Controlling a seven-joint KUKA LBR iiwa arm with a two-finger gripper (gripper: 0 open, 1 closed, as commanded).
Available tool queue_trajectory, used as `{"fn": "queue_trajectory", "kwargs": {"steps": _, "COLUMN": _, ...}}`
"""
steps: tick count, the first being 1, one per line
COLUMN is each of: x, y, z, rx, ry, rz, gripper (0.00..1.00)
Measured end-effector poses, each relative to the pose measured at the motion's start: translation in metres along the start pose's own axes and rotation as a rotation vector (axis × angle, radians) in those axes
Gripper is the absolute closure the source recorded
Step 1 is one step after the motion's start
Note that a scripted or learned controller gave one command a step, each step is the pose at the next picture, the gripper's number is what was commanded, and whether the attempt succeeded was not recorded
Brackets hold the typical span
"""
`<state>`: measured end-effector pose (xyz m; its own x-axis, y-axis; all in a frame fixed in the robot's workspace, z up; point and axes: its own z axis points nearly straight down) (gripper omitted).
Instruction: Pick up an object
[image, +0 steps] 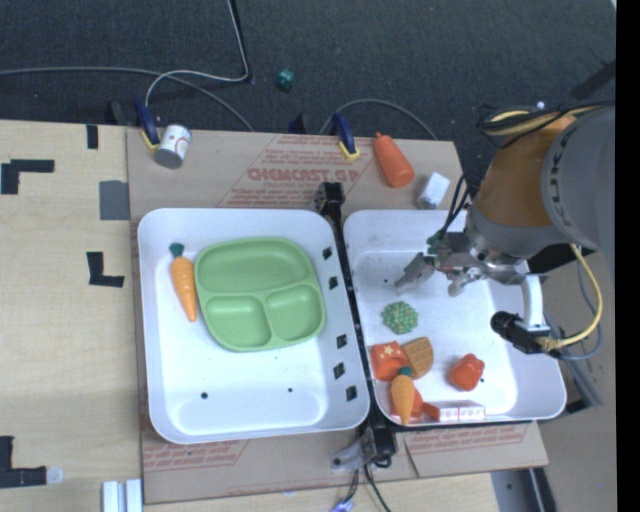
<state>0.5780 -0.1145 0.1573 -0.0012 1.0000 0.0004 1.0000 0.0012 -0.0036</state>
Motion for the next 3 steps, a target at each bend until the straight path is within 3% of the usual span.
{"fn": "queue_trajectory", "kwargs": {"steps": 1, "x": 0.013, "y": 0.006, "z": 0.071, "rx": -0.005, "ry": -0.001, "rz": 0.000, "gripper": 0.00}}
{"fn": "queue_trajectory", "kwargs": {"steps": 2, "x": 0.020, "y": -0.009, "z": 0.071, "rx": -0.010, "ry": -0.003, "rz": 0.001, "gripper": 0.00}}
{"fn": "queue_trajectory", "kwargs": {"steps": 3, "x": 0.019, "y": -0.009, "z": 0.061, "rx": -0.009, "ry": -0.003, "rz": 0.001, "gripper": 1.00}}
